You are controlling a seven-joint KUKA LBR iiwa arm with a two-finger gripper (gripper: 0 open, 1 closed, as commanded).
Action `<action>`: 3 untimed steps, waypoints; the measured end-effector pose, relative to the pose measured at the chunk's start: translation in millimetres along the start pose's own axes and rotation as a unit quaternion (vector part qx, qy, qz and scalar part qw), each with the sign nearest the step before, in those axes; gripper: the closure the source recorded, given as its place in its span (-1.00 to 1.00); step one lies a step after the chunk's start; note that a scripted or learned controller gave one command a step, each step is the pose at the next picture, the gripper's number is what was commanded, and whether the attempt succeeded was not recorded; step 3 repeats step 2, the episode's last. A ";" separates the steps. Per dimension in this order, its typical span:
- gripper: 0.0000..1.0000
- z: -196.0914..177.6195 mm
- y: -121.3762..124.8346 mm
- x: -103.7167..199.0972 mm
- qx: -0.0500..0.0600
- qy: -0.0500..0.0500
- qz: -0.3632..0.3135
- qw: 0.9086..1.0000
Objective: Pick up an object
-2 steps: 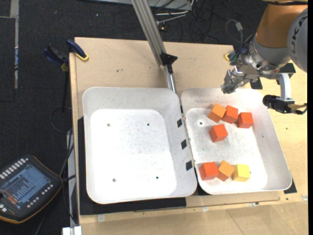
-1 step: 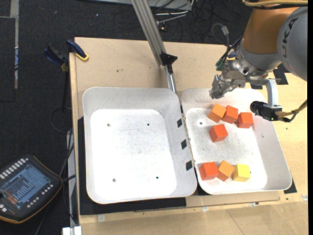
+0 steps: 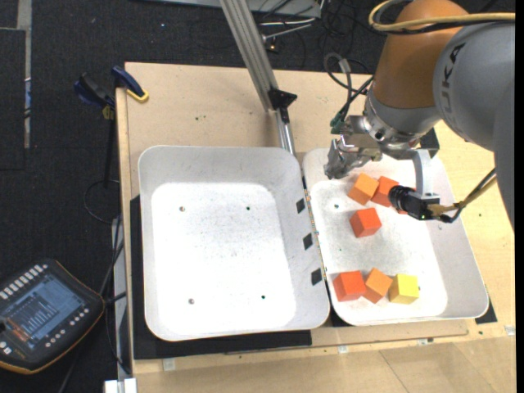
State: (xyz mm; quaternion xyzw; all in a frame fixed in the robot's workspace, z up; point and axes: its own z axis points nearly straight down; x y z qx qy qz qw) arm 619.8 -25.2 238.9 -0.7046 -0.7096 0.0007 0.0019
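The gripper [image 3: 338,165] hangs low over the far left corner of the right bin [image 3: 458,252], close to that bin's rim and to the divide it shares with the left bin [image 3: 155,219]; whether it is apart or together I cannot tell, because the wrist body and its cabling sit on top of it from where the camera looks. Nothing is visible in its grasp. The candidate objects all lie in the right bin: an orange cube [image 3: 363,188] just beside the gripper toward the bin's middle, a second orange-red cube [image 3: 385,191] touching or nearly touching it and partly covered by a black fitting on the wrist, a lone red-orange cube [image 3: 365,221] nearer the bin's centre, and a row of three along the near edge, red-orange [image 3: 350,285], orange [image 3: 378,283] and yellow [image 3: 404,287]. Judged risks: the gripper stands beside the closest cube, not over it, so a straight descent would likely meet bare bin floor or strike the rim; a closure near the paired cubes could push one against the other and grasp neither; a corner grasp on a rotated cube could let it slip out. The arm [image 3: 458,64] is cut off at the right and top, its cables [image 3: 348,80] blur the wrist outline, and the contact between the two far cubes cannot be resolved.
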 end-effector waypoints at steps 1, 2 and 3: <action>1.00 -8.9 -20.3 49.3 -0.001 0.000 0.000 1.000; 1.00 7.5 -46.6 96.2 0.000 0.000 0.000 1.000; 1.00 7.5 -46.6 96.2 0.000 0.000 0.000 1.000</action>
